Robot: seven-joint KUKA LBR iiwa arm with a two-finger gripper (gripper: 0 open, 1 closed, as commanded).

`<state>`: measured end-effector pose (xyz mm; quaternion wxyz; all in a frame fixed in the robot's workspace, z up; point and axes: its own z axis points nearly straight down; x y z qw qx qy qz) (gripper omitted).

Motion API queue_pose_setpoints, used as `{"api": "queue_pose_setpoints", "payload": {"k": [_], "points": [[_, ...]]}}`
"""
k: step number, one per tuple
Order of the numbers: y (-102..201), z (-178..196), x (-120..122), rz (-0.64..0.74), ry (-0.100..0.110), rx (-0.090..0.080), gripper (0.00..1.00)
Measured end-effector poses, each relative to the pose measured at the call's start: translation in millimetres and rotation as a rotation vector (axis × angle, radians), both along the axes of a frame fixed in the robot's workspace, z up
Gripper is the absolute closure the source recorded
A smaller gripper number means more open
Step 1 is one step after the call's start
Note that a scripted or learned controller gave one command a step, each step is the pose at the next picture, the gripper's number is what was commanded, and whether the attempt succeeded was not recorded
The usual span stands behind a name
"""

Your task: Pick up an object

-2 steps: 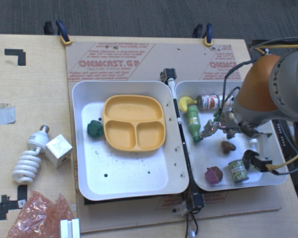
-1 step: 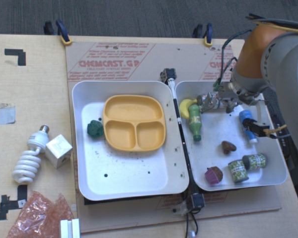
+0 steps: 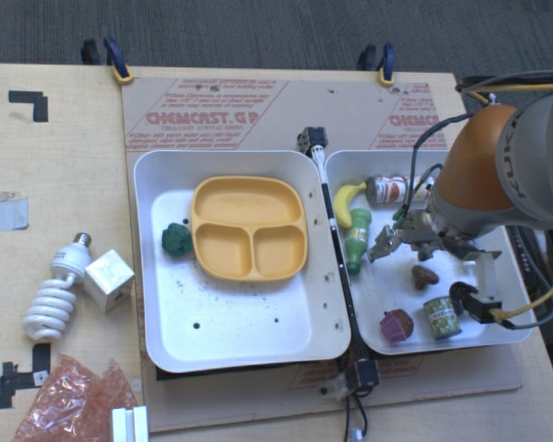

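Note:
My gripper [image 3: 388, 243] hangs low over the right bin [image 3: 498, 339], near that bin's left side. It is just right of a green bottle [image 3: 356, 239] and below a yellow banana [image 3: 347, 201]. A small jar with a red label [image 3: 387, 190] lies at the bin's back. A brown lump [image 3: 426, 273] sits just right of the gripper. Toward the front lie a dark red round item [image 3: 396, 325] and a small green can [image 3: 441, 318]. I see nothing held in the gripper.
The left bin [image 3: 240, 334] holds a yellow divided plate [image 3: 251, 226] and a green broccoli piece [image 3: 176, 239]. Outside on the bench at the left lie a spiral light bulb [image 3: 53, 293], a white cube [image 3: 109, 276] and a red mesh bag [image 3: 69, 403].

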<state>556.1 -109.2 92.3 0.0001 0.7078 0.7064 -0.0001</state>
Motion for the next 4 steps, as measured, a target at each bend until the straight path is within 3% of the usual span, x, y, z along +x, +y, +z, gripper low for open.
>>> {"api": "queue_pose_setpoints", "payload": {"k": [1, 2, 3, 4], "points": [[-0.5, 10.4, 1.1, -0.002, -0.002, -0.001, 1.0], [-0.6, 10.1, 0.9, -0.001, -0.002, -0.001, 0.0], [-7.6, 76.1, 53.2, 0.003, -0.001, -0.001, 0.0], [12.5, 0.0, 99.7, 0.0, 0.015, -0.004, 0.0]]}}
